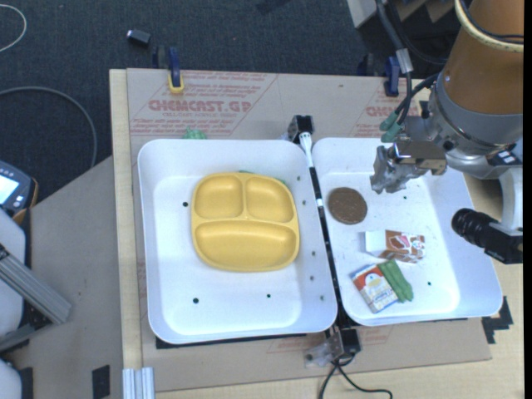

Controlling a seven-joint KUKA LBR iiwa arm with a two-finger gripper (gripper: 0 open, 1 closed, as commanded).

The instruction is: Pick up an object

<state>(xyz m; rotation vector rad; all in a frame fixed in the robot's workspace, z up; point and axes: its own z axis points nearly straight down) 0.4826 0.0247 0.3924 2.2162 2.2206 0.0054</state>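
My gripper (pixel 389 181) hangs over the upper middle of the right bin (pixel 453 298), just up and right of a brown round disc (pixel 347 205). Below the disc lie a small white and brown packet (pixel 396 244), a red and white carton (pixel 374 287) and a green pod-shaped piece (pixel 399 279) leaning against the carton. Nothing shows between the fingers. A yellow divided plate (pixel 244 221) fills the middle of the left bin (pixel 162 248).
The arm's grey wrist and orange band (pixel 486 48) reach in from the upper right above the right bin's far corner. A black fitting (pixel 486 231) juts in at the right rim. A black clamp (pixel 301 128) sits between the bins at the back.
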